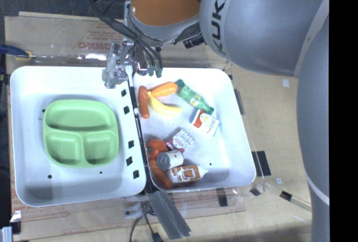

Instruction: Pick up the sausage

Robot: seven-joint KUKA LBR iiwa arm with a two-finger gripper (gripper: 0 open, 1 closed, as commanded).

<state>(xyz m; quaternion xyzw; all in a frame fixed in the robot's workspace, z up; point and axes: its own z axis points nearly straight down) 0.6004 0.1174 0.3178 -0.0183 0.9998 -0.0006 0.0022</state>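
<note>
Two white bins sat side by side on the table. The end effector [118, 70] hung over the far rim where the bins met, at the left bin's [22, 123] far right corner. Nothing showed between its parts, and whether it was released or clenched could not be told.

The sausage [144, 102], reddish-orange and elongated, lay in the right bin [238, 140] close to the dividing wall, near the far end, running roughly along that wall. A banana [162, 107] lay just beside it, with a carrot [163, 90] and a green bottle [193, 97] near. Further packets and a can were grouped toward the bin's near end. A green tray [81, 132] occupied the left bin.
</note>
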